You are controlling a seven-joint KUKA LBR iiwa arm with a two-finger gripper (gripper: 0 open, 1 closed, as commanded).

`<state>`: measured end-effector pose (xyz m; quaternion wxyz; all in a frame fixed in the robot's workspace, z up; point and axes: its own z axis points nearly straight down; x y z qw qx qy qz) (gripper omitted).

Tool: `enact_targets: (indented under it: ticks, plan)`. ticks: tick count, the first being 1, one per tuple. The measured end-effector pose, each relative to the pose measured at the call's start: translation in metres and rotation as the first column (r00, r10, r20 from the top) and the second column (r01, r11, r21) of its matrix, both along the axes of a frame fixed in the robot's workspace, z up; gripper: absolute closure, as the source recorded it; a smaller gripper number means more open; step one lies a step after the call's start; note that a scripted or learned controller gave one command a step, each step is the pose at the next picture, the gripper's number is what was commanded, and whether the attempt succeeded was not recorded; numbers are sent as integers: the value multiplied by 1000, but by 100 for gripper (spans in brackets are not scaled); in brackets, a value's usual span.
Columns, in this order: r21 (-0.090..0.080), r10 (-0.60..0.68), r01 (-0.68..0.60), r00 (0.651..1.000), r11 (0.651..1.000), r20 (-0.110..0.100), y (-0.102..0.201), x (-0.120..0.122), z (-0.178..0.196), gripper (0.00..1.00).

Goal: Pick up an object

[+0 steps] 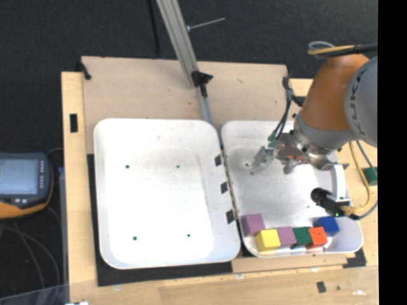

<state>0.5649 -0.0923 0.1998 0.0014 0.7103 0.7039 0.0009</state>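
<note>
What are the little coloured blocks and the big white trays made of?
The small yellow cube and its purple, green, orange and blue neighbours look like painted wood or hard plastic: flat matte faces, sharp edges; which one, I cannot tell. The shallow white right bin and white left bin look like moulded plastic, smooth with rounded corners.

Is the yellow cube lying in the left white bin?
No, the yellow cube lies in the right shallow white bin, at its near edge beside the purple blocks.
</note>
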Motion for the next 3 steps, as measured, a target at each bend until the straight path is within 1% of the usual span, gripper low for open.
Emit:
enact_targets:
  ticks: [1, 2, 3]
  plan:
    - [2, 13, -13, 1000, 1000, -4, 23, 2, -3, 0]
    - [0, 13, -13, 1000, 1000, 1, 35, 5, 27, 0]
    - [-2, 13, -13, 1000, 1000, 8, 20, -22, 184, 0]
